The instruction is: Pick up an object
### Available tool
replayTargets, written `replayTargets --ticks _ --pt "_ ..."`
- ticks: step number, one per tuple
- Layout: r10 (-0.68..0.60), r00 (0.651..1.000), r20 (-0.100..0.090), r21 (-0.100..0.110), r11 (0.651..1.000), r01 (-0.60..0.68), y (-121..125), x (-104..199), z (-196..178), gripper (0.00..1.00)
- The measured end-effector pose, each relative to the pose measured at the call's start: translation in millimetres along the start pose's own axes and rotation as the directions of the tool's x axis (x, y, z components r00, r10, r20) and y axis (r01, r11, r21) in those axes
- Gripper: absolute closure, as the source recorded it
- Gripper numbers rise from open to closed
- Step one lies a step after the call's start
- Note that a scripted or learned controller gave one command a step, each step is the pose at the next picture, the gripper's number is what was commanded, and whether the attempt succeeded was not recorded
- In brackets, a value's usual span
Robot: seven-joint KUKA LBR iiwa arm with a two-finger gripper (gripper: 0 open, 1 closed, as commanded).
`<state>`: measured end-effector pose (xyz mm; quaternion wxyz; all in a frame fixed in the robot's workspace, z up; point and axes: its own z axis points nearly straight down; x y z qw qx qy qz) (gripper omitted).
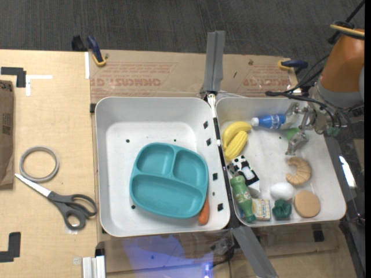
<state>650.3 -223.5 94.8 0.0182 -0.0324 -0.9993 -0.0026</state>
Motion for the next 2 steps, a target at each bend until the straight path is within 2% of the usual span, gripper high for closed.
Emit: replayTargets --ticks 1,2 --pt "0.061 0.998 0.015 0.007 0.998 -0.061 22.2 6.6 5.9 0.0" --pt "0.039 0.999 0.032 0.004 0.999 -0.039 44.0 19.4 4.3 0.0"
